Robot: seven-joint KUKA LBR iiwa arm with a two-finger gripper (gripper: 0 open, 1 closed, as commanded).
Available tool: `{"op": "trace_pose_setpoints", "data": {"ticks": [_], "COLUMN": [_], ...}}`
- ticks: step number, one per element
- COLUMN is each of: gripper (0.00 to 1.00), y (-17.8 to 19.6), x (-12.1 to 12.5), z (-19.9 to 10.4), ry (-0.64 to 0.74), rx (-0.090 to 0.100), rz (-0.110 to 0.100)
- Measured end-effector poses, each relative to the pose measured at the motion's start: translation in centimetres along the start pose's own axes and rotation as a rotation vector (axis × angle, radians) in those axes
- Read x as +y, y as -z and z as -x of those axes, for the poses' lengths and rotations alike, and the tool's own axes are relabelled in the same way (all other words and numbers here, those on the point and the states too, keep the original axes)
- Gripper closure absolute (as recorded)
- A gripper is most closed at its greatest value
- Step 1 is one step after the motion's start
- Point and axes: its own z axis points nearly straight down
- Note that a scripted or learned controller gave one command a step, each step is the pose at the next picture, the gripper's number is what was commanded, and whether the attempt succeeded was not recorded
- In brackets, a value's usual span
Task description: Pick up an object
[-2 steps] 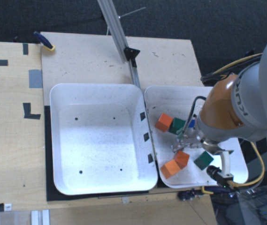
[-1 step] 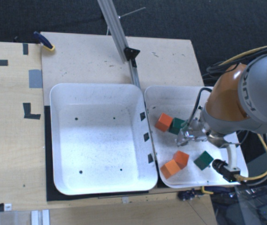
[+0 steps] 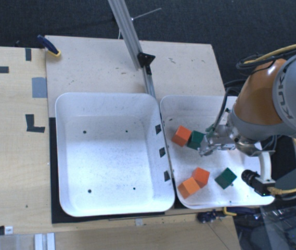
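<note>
Five blocks [image 3: 181,136] in right bin [image 3: 189,104]

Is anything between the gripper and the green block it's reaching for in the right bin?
Nothing visible. The gripper sits right at the green block, whose far side touches an orange block. That neighbour could crowd a finger, but the approach side looks open.
</note>
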Motion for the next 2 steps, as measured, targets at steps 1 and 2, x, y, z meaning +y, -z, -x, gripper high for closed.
{"op": "trace_pose_setpoints", "data": {"ticks": [1,2], "gripper": [1.0,1.0], "y": [4.6,6.2], "x": [0.9,0.9], "z": [0.0,-0.1], "ry": [-0.001,-0.001], "rx": [-0.001,0.0], "rz": [0.0,-0.003]}}
